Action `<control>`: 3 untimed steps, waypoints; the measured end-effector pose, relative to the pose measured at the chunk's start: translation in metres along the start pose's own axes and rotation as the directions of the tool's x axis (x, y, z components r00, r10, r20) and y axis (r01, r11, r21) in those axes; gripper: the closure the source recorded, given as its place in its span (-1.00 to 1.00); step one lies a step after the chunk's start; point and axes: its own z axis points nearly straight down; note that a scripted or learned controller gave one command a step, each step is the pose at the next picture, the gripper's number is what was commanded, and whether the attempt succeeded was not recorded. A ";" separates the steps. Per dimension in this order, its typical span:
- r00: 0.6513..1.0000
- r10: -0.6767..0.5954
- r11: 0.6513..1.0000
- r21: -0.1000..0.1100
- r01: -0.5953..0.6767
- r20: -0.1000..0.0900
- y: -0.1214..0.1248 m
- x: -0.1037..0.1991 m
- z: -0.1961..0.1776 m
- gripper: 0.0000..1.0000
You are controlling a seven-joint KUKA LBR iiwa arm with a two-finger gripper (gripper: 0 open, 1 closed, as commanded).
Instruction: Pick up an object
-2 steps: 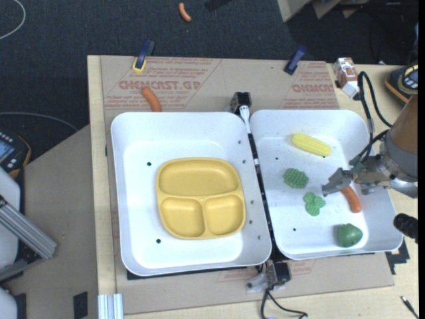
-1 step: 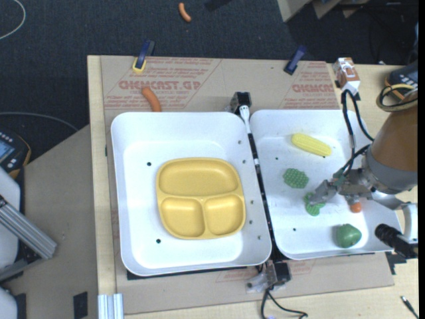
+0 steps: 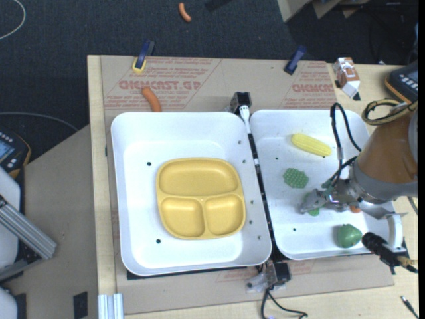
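The yellow plate (image 3: 199, 197), divided into three compartments, is seen lying in the left bin (image 3: 129, 178) and is taken here as the landmark. To the right of the plate, across the black seam where the bins meet, the right bin (image 3: 285, 241) is found, and four small things are seen in it. A corn cob (image 3: 311, 144) lies up and to the right of the plate, near the far side of that bin. A dark green bumpy piece (image 3: 295, 177) is placed right of the plate, roughly level with its upper compartment. A green round fruit (image 3: 347, 235) sits further right and lower, near the front rim. The gripper (image 3: 313, 204) is lowered between these, right of the plate's lower right compartment, just over a small green bit (image 3: 314, 211). Whether the claw is spread or pressed together cannot be told. An orange sausage-shaped piece (image 3: 152, 99) lies on the board (image 3: 199, 78) beyond the plate.
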 end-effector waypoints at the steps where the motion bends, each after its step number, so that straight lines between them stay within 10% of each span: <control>1: 1.000 0.001 1.000 -0.006 -0.001 0.003 0.001 -0.001 -0.013 1.00; 3: 1.000 -0.003 1.000 -0.013 0.003 0.005 0.011 0.003 -0.134 1.00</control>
